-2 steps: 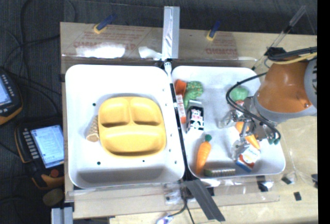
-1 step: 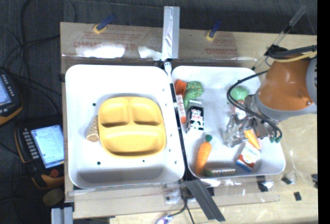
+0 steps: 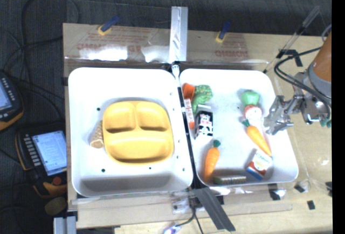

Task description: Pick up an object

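1. I see the arm [image 3: 323,66] reaching in from the right, its orange band at the frame edge and the wrist angled down toward the right bin [image 3: 232,79].
2. The gripper [image 3: 277,119] hangs over that bin's right rim, metal fingers pointing left and down; nothing sits between them, and they look spread apart.
3. Just left of the fingertips lies a toy carrot [image 3: 259,138], with a red-and-white radish [image 3: 252,111] and a green piece [image 3: 249,98] above it.
4. A second carrot [image 3: 211,157], a cow-print carton [image 3: 204,124] and a small juice box [image 3: 260,164] are also in this bin.
5. The left bin [image 3: 81,119] holds a yellow divided tray [image 3: 137,130] with an ice-cream cone [image 3: 97,135] beside it.
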Controlling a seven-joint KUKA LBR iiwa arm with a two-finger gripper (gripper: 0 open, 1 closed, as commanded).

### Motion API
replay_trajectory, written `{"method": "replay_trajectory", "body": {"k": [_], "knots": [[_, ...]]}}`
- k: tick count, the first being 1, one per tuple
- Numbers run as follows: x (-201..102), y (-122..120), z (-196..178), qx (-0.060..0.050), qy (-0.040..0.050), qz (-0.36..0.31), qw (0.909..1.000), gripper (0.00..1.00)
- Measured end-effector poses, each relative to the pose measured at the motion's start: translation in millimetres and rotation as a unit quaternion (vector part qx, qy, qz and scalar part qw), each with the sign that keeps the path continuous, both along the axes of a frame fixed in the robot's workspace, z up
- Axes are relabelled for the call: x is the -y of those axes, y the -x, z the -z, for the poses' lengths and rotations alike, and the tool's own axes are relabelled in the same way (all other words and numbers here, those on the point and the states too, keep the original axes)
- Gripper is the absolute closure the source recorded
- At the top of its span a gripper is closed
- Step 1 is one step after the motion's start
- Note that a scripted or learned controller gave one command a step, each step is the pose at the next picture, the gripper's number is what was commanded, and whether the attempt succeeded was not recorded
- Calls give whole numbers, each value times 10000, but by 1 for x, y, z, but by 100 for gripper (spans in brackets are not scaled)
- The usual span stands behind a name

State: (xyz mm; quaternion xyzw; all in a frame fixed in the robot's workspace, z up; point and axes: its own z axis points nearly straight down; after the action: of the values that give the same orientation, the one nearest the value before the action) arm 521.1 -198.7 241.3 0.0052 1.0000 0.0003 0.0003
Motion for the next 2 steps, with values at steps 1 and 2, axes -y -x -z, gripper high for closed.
{"method": "replay_trajectory", "body": {"k": [1,2], "knots": [[0,0,0,-2,-3,1,10000,0],[-8,-23,149,-10,0,344,9994,0]]}}
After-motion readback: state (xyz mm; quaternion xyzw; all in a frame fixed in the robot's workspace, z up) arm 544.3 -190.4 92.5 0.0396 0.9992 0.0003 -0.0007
